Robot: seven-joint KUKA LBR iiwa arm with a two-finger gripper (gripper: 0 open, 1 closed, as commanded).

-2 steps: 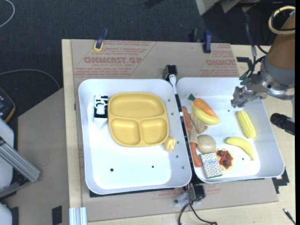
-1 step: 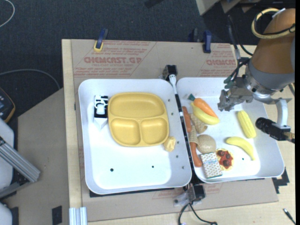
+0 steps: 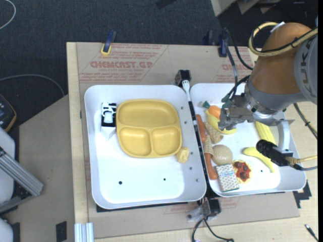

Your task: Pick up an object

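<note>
Toy food (image 3: pixel 222 158) lies jumbled in the right bin (image 3: pixel 290 183), where we hang our end effector (image 3: pixel 226 122) low over a yellow piece (image 3: pixel 228 130); whether it grips we cannot tell, and such crowding risks a slip or double grab

Two white bins (image 3: pixel 96 135), one yellow tray (image 3: pixel 149 127)

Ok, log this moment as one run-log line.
arm: over right white bin | gripper: above orange carrot-shaped toy | grasp: unconfirmed
</note>
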